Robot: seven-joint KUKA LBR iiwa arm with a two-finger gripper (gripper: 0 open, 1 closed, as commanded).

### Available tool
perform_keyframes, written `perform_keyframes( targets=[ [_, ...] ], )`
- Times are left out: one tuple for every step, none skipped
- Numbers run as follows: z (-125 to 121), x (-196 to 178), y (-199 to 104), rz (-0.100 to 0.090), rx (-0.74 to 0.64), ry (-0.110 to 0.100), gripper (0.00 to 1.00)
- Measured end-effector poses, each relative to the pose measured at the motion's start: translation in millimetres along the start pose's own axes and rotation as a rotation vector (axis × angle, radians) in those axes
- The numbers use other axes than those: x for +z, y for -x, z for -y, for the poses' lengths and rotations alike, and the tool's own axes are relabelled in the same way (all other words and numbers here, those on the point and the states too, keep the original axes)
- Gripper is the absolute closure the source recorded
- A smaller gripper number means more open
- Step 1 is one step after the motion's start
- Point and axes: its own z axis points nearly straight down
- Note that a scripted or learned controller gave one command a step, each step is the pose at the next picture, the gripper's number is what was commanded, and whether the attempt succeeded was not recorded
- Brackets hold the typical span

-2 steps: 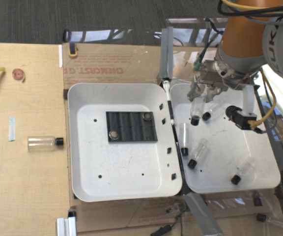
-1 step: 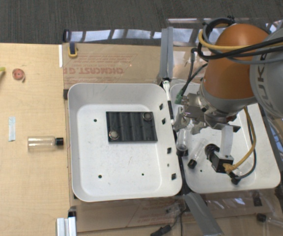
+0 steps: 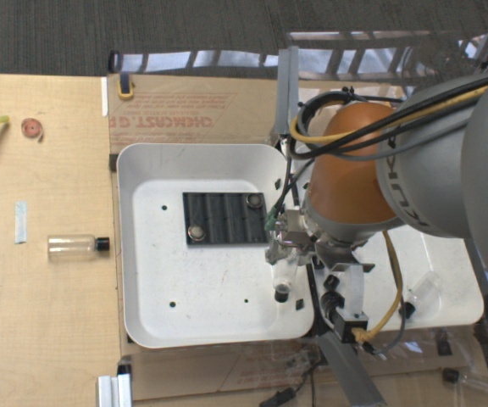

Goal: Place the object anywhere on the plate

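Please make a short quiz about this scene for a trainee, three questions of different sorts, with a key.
1. True or false: the dark plate lies in the left bin.
2. Where does the red disc lie? A: on the plate. B: on the bench, left of the bins. C: in the right bin.
3. Fill in: the gripper hangs near the left bin's ____ side (left or right in the view).

Key: 1 true; 2 B; 3 right.
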Motion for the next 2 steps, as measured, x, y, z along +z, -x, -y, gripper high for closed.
perform_keyframes(
  targets=[
    [-118, 0, 46, 0.001, -0.158, 0.002, 1.0],
    [-30, -1, -10, 0.0, -0.222, 0.002, 1.0]
  ],
)
